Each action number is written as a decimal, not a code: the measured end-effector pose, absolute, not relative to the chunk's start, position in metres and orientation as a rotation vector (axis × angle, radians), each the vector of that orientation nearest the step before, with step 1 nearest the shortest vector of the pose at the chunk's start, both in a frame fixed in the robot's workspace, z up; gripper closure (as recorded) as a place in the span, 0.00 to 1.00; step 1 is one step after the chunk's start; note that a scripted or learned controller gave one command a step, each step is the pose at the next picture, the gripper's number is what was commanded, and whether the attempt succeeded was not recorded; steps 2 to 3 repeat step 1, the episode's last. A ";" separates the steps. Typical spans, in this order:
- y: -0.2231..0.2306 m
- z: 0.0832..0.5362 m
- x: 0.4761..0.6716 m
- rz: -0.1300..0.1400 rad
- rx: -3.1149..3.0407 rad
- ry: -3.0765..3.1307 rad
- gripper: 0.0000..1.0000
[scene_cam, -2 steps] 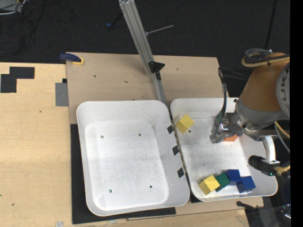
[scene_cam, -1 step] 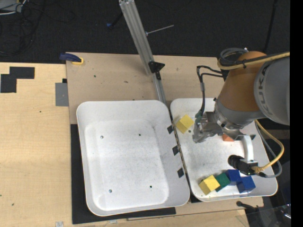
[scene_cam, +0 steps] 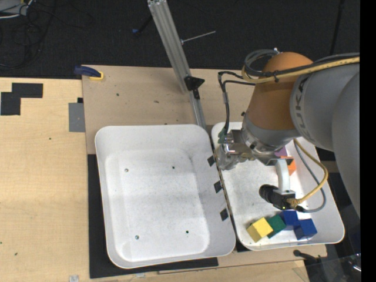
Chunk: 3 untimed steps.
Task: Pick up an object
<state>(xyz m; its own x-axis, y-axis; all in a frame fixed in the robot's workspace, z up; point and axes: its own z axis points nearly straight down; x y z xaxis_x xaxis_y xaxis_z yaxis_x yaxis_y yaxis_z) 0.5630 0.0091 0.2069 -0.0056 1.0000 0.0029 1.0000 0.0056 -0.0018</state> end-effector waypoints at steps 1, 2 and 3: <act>0.065 0.222 0.570 0.000 -2.214 -2.225 1.00; 0.065 0.222 0.570 0.000 -2.214 -2.225 1.00; 0.065 0.222 0.570 0.000 -2.214 -2.225 1.00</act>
